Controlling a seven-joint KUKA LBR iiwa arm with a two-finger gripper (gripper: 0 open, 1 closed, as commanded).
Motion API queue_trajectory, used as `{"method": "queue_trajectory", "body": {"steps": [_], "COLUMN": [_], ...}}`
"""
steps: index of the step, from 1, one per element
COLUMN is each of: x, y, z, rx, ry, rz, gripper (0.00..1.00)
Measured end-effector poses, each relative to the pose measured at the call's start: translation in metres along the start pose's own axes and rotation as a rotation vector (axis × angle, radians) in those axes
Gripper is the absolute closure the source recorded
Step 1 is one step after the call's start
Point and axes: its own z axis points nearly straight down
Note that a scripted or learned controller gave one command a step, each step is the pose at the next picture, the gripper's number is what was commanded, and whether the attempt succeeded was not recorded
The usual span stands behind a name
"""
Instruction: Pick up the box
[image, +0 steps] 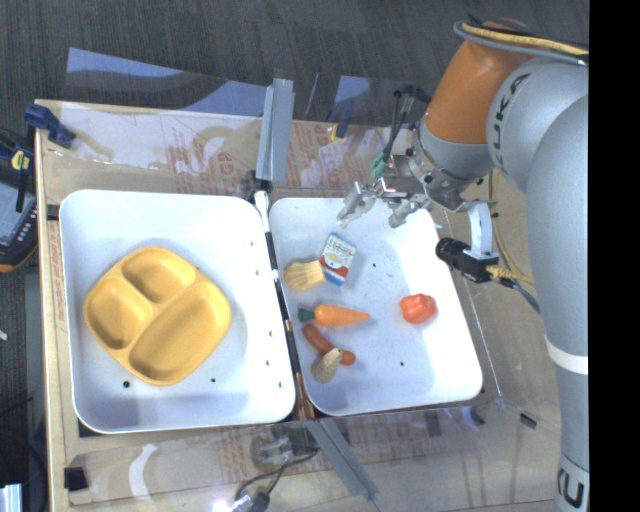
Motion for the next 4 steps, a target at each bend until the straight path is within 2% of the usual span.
{"method": "queue_trajectory", "body": {"steps": [1,2,3,4], "x": [0.002,0.003,0.023,0.023], "y": [0.015,0.016,0.03,0.029], "z": [0.132,0.122,0.01,0.01], "rx": [-0.001,-0.001,-0.005,-0.004], "ry": [0.0,-0.001,-0.003,-0.003], "rz": [-0.179,-0.182,-0.347,-0.347], "gripper": [0.0,1.0,1.0,0.0]}}
